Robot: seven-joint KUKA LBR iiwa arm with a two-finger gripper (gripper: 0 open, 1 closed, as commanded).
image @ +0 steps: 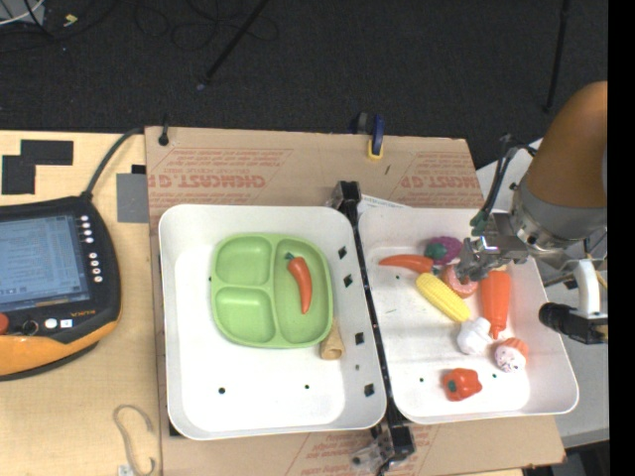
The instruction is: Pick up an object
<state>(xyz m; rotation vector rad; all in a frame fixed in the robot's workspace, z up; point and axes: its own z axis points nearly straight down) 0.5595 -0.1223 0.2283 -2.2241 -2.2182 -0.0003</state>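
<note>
My gripper (pixel 478 258) hangs over the upper middle of the right bin (pixel 556 390), reaching in from the right. Just below and around it lie a purple toy (pixel 444 248), a pink round piece (pixel 460 283) and an orange carrot (pixel 495 301). A yellow corn cob (pixel 442 297) lies slantwise to the gripper's lower left, and a red-orange chili (pixel 405 262) sits to its left. Nearer the front are a white mushroom-like toy (pixel 471 336), a white and red round toy (pixel 509 355) and a red pepper (pixel 461 384).
The left bin (pixel 189 365) holds a green divided plate (pixel 243 310) with an orange-red chili (pixel 301 281) in its right compartment. A small tan piece (pixel 331 344) rests by the plate's lower right edge. A tablet pendant (pixel 50 281) lies on the bench at the left.
</note>
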